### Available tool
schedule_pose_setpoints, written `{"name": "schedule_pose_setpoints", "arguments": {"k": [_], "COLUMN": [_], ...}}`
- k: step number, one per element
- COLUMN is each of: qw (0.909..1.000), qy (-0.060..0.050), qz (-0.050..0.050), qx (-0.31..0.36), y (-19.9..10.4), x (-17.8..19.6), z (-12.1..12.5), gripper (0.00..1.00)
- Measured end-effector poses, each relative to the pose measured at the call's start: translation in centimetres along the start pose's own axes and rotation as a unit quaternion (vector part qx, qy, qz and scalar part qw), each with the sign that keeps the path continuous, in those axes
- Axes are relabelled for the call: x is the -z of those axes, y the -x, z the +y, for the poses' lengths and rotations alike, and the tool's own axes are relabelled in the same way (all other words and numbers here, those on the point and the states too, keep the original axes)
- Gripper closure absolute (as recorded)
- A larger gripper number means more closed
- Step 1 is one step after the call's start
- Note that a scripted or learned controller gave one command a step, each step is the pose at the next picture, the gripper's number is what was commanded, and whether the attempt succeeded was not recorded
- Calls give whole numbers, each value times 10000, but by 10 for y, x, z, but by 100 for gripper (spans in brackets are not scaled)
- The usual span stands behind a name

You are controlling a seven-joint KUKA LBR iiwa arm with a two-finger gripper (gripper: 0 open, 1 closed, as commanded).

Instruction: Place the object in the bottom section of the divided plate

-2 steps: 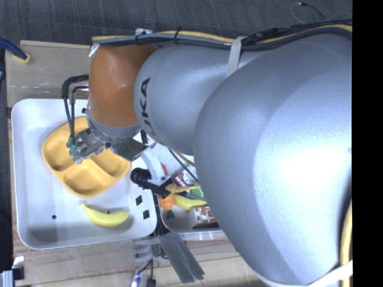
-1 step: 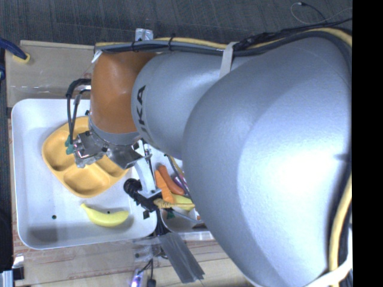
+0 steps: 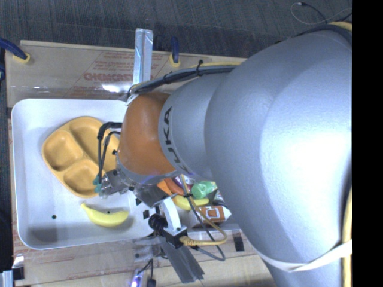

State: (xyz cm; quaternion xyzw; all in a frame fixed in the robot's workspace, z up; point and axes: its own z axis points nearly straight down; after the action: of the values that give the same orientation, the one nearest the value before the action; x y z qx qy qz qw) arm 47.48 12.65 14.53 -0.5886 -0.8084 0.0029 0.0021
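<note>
A yellow divided plate (image 3: 72, 151) lies in the left white bin (image 3: 30, 178), its right side hidden under my arm. A yellow banana (image 3: 106, 215) rests on the bin floor just below the plate. My gripper (image 3: 106, 184) reaches down over the plate's lower right edge, mostly covered by the orange wrist band (image 3: 143, 139). A small teal piece shows at its tip, just above the banana.
The large grey arm (image 3: 269, 154) covers the right bin. Several small items peek out beneath it: a green piece (image 3: 203, 189), orange pieces (image 3: 173, 186) and a brown box (image 3: 216, 213). A cardboard sheet (image 3: 90, 70) lies behind the bins. A metal bracket (image 3: 143, 55) stands upright there.
</note>
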Motion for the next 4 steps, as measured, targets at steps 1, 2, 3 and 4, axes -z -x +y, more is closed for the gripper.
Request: {"name": "schedule_pose_setpoints", "arguments": {"k": [1, 2, 3, 4], "qw": [9964, 9916, 9651, 9782], "qy": [7, 22, 5, 28], "qz": [11, -1, 2, -6], "qx": [851, 1296, 2620, 2077], "y": [-81, -45, -7, 57], "x": [-54, 8, -21, 46], "z": [26, 15, 10, -17], "gripper": [100, 100, 100, 100]}}
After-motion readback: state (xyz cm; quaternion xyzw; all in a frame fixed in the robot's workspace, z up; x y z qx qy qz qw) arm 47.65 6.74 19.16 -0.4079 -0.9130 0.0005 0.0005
